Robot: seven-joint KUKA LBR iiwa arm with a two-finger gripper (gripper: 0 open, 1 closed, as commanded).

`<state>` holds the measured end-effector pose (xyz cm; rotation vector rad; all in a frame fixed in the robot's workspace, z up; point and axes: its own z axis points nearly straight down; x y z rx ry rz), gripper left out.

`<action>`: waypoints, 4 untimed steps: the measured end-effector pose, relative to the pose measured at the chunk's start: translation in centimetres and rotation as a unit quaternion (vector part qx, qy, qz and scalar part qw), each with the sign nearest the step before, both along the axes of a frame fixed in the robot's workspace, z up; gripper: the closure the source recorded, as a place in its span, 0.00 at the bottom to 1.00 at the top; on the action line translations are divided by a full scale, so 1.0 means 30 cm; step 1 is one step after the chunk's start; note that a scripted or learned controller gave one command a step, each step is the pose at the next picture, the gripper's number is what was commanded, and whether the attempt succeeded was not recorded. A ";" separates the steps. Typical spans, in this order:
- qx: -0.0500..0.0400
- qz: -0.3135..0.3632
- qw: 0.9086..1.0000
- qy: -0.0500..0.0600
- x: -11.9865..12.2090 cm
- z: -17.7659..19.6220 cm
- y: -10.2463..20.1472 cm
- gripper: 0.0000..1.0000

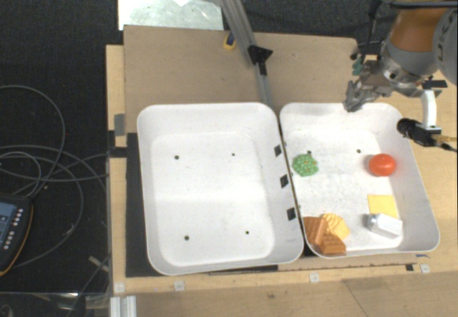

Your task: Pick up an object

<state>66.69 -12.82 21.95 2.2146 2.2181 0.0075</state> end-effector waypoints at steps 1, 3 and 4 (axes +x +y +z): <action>0.000 0.001 1.000 -0.001 0.001 0.220 -0.002 1.00; 0.002 0.004 1.000 0.005 -0.126 0.148 0.316 1.00; 0.002 0.005 1.000 0.005 -0.164 0.089 0.510 1.00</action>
